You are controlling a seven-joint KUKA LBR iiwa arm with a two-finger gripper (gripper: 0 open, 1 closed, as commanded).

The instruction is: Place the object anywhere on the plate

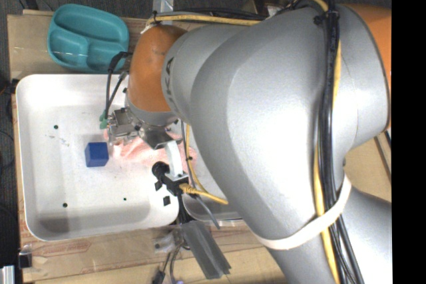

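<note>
A small blue cube (96, 154) lies on the floor of the left white bin (40, 110), near its middle. Just to its right, a pale pink plate (135, 148) shows in part, most of it hidden under the arm. My gripper (118, 126) hangs above the plate's left edge, slightly up and to the right of the cube and apart from it. Nothing is visibly held in it.
The big grey arm with its orange band (150, 70) covers the right half of the view and the right bin. A teal two-part dish (86, 36) sits on the bench beyond the left bin's far edge. Cables (174, 189) hang near the bin's right wall.
</note>
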